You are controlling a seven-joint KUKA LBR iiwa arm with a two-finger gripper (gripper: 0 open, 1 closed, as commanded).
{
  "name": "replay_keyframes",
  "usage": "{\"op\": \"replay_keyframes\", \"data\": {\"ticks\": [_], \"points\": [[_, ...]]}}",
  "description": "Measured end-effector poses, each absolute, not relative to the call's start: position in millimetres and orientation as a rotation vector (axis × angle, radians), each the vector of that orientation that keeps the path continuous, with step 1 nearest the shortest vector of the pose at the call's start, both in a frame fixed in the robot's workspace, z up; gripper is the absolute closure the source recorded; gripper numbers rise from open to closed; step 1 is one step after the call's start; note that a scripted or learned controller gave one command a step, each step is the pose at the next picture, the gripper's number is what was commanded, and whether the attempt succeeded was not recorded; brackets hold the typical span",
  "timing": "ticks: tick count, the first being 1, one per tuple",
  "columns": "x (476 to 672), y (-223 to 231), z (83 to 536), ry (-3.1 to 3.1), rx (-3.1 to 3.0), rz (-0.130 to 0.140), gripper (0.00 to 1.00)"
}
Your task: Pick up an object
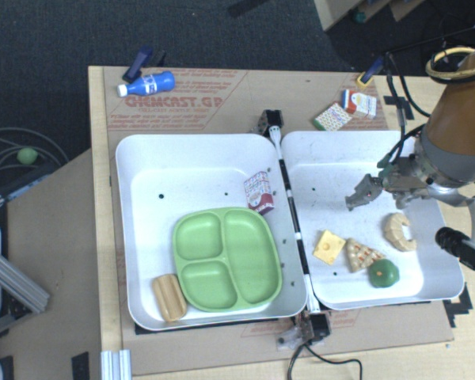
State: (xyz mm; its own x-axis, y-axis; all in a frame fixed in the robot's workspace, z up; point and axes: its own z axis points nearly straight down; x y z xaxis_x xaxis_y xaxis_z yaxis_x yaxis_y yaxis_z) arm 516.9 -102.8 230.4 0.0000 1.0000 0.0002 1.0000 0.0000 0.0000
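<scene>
Two white bins sit side by side on a cardboard-covered bench, left bin [134, 212] in the middle of the frame, right bin [332, 161] toward the right. Arm [459, 125] comes in from the right edge, grey with an orange-brown section above the wrist, and the gripper [366, 192] hangs over the upper middle of the right bin, fingers pointing lower left. Cannot tell whether the fingers are spread or closed; nothing visible between them. Pickable items in the right bin are all in its lower half: yellow cheese wedge [329, 247] at lower centre, pizza slice [362, 255] just beside it to the right, green round object [384, 273] touching or nearly touching the pizza's lower right, and a beige bagel-like piece [399, 232] near the right wall, just below the wrist. The gripper is above and apart from all of them. Left bin holds a green divided plate [225, 258] with three compartments at lower centre, a tan bread-like piece [169, 297] beside the plate's lower left edge, and a small red-and-white carton [258, 192] by the right wall, just above the plate. Outside the bins: a blue-and-white bottle [146, 85] lying at the upper left of the bench, and small printed boxes [344, 111] above the right bin. Black clips [271, 120] sit at the top and bottom of the seam between the bins.
</scene>
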Motion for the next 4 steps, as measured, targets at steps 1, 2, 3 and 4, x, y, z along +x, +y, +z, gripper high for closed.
{"op": "replay_keyframes", "data": {"ticks": [1,2,3,4], "points": [[499.3,-150,196,-2.218,-2.222,0.002,0.00],[481.1,-185,134,-2.218,-2.222,0.003,0.00],[542.5,-201,84,-2.222,-2.222,0.000,0.00],[644.9,-153,85,-2.225,-2.220,-0.004,0.00]]}}
